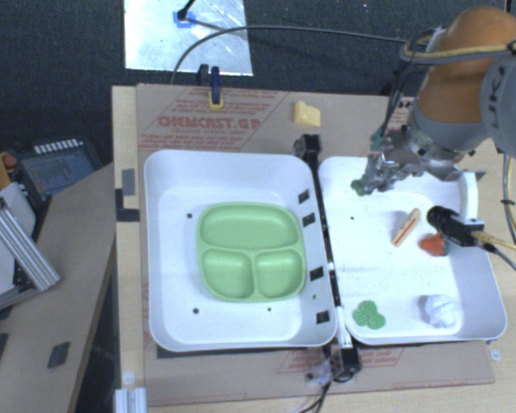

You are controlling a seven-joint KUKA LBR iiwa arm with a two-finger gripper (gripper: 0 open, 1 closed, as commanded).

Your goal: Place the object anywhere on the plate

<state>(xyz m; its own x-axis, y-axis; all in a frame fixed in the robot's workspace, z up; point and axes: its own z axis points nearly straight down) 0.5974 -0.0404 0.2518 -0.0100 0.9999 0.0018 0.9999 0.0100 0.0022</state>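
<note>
The plate (247, 252), pale green with three compartments, lies in the middle of the left bin (168, 231), and nothing rests on it. My gripper (371, 181) hangs over the far left corner of the right bin (482, 291), near the divider between the two bins, and from this slanted view I cannot tell how it is set or whether anything is caught in it; the metal parts blur together there. My grey wrist and the orange band (464, 41) rise behind it toward the right. The things I could carry all lie in the right bin: a tan stick-shaped piece (405, 227) lies tilted near the middle, just below and right of my gripper; a small red-orange piece (433, 246) sits beside it, partly under a black fitting (447, 224) with a cable; a green ruffled piece (369, 316) lies at the near left corner; a white crumpled lump (439, 310) lies at the near right. Black clips along the divider stand between the right bin and the plate. A yellow block (307, 114) rests on the cardboard beyond the bins.
</note>
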